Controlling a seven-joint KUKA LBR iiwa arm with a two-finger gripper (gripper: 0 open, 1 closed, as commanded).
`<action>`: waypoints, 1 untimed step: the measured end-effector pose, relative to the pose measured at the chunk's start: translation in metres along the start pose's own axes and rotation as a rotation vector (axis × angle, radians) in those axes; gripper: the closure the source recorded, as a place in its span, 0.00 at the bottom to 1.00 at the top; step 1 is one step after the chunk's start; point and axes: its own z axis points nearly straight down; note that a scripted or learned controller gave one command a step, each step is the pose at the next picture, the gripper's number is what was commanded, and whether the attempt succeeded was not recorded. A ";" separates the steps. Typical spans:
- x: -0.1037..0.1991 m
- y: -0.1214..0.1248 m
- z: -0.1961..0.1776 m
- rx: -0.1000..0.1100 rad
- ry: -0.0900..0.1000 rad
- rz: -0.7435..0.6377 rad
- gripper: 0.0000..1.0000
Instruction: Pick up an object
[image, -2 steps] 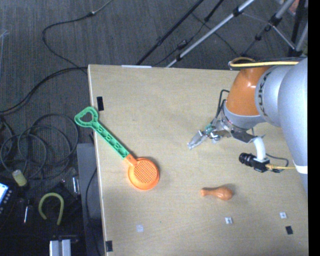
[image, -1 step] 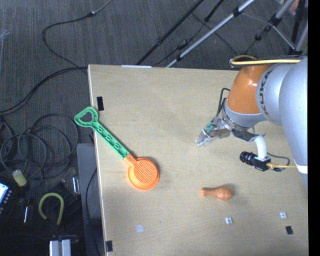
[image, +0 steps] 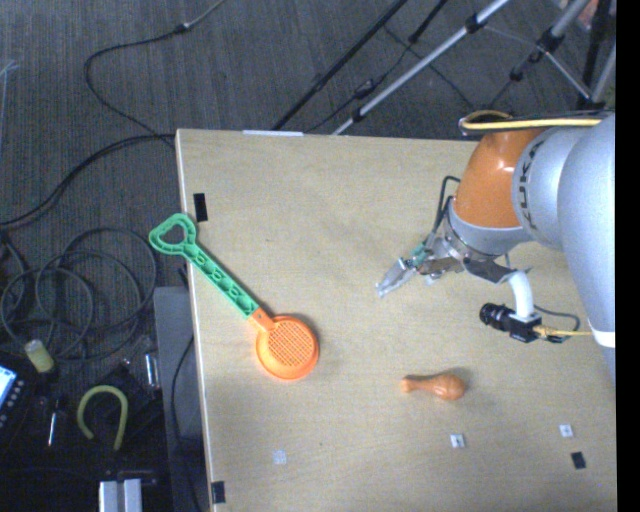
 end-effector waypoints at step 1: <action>-0.013 0.052 0.008 0.002 -0.005 0.124 0.00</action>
